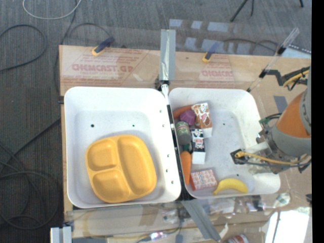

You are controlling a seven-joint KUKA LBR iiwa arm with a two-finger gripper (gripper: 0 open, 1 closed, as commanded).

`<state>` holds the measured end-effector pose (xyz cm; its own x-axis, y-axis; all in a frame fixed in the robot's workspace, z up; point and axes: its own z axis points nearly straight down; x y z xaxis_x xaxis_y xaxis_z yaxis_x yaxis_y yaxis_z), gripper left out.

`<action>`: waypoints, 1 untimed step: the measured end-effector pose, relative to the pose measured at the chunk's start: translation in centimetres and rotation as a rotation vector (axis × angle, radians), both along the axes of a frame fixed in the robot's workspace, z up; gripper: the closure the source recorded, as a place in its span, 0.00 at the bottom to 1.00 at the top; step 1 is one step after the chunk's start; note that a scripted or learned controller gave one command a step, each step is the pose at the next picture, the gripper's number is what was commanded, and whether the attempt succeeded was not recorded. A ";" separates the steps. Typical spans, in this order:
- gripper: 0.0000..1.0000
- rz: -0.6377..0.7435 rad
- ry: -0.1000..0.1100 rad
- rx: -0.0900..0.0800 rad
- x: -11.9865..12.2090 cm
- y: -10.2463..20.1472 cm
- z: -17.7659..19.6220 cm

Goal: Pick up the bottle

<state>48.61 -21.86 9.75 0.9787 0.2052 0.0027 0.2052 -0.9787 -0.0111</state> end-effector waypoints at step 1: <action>1.00 0.001 0.006 0.004 -0.1 0.1 0.7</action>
<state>48.48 -21.73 10.47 0.9785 0.2062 -0.0025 0.2061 -0.9784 -0.0158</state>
